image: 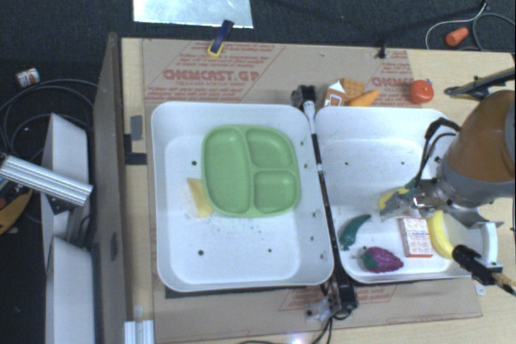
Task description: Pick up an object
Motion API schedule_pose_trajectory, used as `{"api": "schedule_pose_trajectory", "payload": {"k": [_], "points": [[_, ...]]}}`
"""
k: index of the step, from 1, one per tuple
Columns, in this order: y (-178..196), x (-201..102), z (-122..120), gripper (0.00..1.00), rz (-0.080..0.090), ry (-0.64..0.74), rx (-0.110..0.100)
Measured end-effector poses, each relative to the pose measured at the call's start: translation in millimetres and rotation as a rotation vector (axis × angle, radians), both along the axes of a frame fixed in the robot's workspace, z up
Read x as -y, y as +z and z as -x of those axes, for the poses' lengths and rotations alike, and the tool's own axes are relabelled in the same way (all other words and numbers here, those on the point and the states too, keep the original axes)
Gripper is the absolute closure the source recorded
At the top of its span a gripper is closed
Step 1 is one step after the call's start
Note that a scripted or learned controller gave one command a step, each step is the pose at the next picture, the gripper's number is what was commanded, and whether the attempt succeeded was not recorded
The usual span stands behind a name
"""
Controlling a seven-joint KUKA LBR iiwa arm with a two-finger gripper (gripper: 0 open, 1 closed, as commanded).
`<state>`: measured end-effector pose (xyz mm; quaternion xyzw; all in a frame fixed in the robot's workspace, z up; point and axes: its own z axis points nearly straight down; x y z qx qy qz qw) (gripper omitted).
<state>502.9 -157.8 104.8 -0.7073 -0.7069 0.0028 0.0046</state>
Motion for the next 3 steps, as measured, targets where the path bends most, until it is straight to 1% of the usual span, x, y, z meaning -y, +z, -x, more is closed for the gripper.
{"api": "schedule_pose_trajectory", "payload": {"k": [1,2,3], "points": [[-21,-16,-71,0.00,0.003,0.008,0.015],[-10,-14,-69,1.00,0.003,0.006,0.015],[85,-97,-38,1.00,0.000,0.012,0.017]]}}
